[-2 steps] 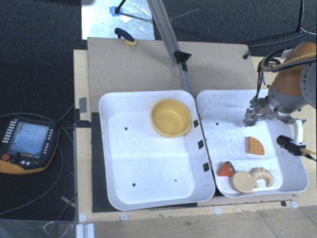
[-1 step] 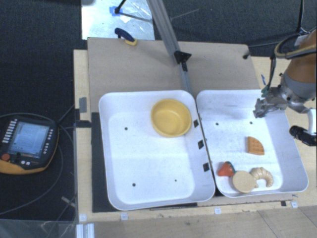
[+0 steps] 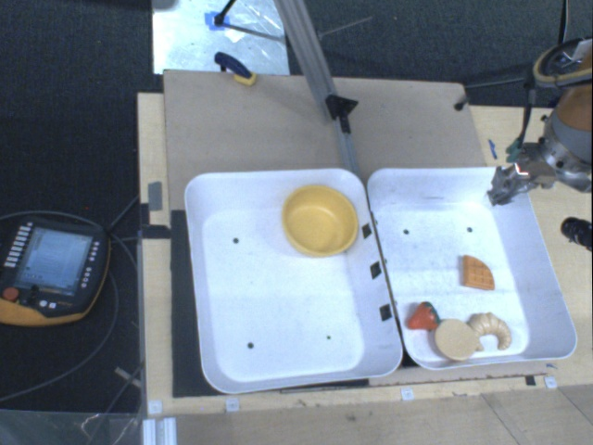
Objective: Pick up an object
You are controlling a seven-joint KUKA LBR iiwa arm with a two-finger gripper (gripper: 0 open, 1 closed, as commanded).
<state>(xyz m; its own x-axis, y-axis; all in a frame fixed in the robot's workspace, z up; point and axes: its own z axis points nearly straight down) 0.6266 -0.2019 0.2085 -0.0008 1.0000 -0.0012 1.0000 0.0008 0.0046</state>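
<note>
In the right bin point(image 3: 435, 202) lie an orange waffle piece point(image 3: 477, 273), a red strawberry-like toy point(image 3: 424, 316), a round beige disc point(image 3: 457, 339) and a pale croissant point(image 3: 492, 329), all toward the near right corner. A yellow bowl point(image 3: 320, 219) sits at the back of the left bin point(image 3: 241, 295). My gripper point(image 3: 507, 186) hangs over the right bin's back right rim, well away from the objects, with nothing seen held in it.
A slanted metal pole point(image 3: 310, 49) with a black clamp point(image 3: 341, 108) crosses the board behind the bins. A teach pendant point(image 3: 46, 269) lies on the floor at left. A blue-and-yellow clamp point(image 3: 233, 67) sits at the board's back edge.
</note>
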